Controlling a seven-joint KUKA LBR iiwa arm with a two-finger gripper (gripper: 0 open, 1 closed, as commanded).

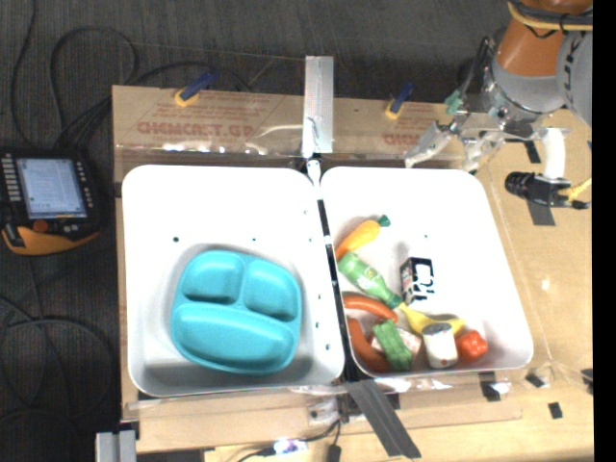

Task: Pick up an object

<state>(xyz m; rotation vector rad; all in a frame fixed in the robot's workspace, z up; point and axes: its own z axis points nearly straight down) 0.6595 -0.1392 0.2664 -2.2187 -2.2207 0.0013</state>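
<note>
The gripper (445, 144) hangs above the far rim of the right bin (500, 258), its fingers spread and holding nothing. Well below it, toward the bin's near side, lie a toy carrot (358, 235), a green bottle (366, 274), a small black-and-white box (418, 277) and a red tomato (472, 345). Far to its lower left, a blue divided plate (236, 308) fills the left bin (154, 219).

In the right bin (481, 219), toy foods crowd the left wall and near edge. An orange carrot (358, 236) lies tilted by the left wall, a green bottle (366, 274) just below it. A black-and-white block (418, 277) sits mid-bin. A white cylinder (440, 345) and a red tomato (472, 345) rest along the near edge.
</note>
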